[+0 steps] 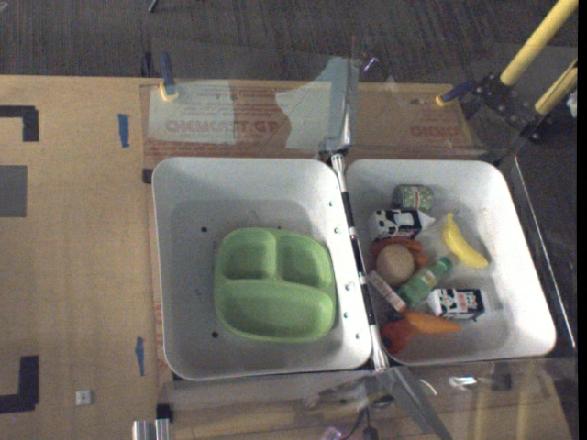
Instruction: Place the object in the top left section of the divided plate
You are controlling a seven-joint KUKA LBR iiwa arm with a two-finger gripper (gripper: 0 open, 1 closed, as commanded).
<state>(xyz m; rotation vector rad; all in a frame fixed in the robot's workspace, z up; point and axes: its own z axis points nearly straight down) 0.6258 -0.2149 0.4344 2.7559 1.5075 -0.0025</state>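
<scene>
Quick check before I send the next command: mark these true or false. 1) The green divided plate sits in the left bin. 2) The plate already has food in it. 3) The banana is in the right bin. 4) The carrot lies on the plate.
1) True: the green divided plate sits in the left bin.
2) False: all its sections are bare.
3) True: the banana lies in the right bin.
4) False: the carrot lies in the right bin, beside a milk carton.

One fixed camera looks down at a slant from above the table [73, 246]. Both white bins [183, 191] sit mid-frame, fairly near.
</scene>
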